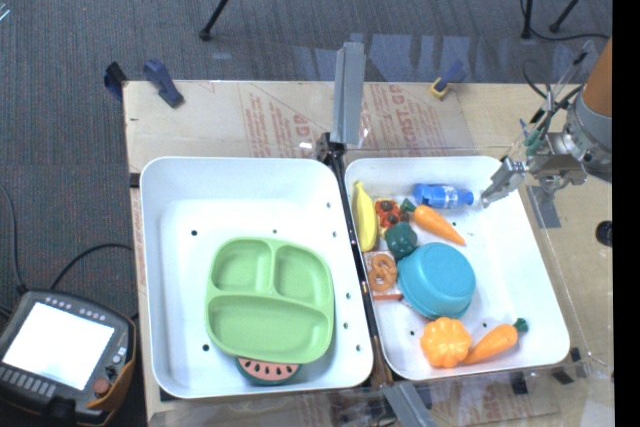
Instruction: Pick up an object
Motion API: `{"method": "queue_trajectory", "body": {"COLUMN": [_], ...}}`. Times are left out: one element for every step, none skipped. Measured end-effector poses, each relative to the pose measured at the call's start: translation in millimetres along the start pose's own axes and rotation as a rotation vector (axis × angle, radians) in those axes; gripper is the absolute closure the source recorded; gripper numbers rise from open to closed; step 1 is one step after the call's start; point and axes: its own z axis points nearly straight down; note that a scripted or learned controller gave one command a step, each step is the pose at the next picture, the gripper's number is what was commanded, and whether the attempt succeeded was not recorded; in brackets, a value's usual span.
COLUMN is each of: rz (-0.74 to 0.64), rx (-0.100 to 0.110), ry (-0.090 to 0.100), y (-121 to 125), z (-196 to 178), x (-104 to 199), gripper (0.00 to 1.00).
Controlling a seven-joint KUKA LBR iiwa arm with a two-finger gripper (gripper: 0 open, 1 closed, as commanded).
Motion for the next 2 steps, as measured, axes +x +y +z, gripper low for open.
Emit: {"method": "queue_trajectory", "body": {"rz": [0.238, 0.326], "rx": [0.005, 0.000], "ry": [0.001, 0.000], "y": [44.1, 45.9], "z": [92.7, 178.0], "x": [22.5, 29.1], "gripper": [0.00, 0.00]}}
